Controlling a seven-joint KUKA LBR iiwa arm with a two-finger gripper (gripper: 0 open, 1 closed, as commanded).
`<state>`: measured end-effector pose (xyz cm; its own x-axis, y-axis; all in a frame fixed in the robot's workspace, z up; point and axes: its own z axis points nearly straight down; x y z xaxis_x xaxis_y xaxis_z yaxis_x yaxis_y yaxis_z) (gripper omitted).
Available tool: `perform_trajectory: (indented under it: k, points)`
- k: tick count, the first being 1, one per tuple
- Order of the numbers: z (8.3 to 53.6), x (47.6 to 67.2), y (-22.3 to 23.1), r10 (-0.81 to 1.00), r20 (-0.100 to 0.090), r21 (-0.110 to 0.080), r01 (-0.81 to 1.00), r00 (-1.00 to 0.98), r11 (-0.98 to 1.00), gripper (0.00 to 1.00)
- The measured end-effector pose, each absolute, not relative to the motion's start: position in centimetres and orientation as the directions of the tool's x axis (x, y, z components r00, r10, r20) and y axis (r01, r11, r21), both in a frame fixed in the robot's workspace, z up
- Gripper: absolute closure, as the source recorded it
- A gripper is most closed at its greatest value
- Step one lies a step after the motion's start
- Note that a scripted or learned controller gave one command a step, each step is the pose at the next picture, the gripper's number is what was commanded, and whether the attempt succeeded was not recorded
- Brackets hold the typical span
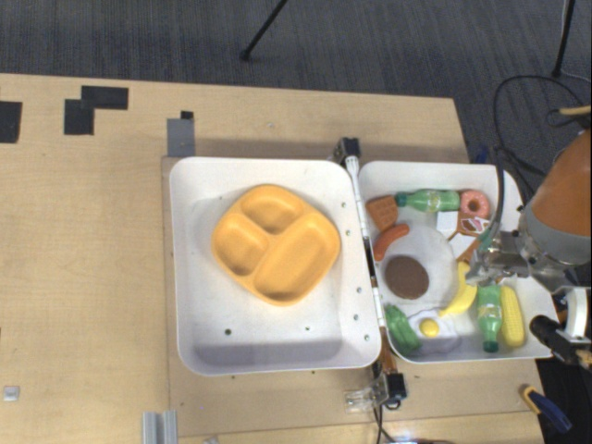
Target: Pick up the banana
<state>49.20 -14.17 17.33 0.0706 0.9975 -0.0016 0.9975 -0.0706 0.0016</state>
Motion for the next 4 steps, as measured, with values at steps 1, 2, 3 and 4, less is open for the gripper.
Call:
perform_trajectory:
  k: [1, 2, 3, 4]
  points:
    - [17.3, 49.2, -14.1, 0.998, -0.001, 0.002, 0.998, 0.070, -0.070, 0.00]
    - [8.6, 48.9, -13.7, 0.991, -0.001, 0.006, 0.991, -0.133, 0.133, 0.00]
    - [8.7, 52.0, -11.7, 0.971, -0.004, 0.006, 0.971, -0.239, 0.239, 0.00]
    - [9.8, 52.2, -11.6, 0.970, -0.005, 0.012, 0.970, -0.242, 0.242, 1.00]
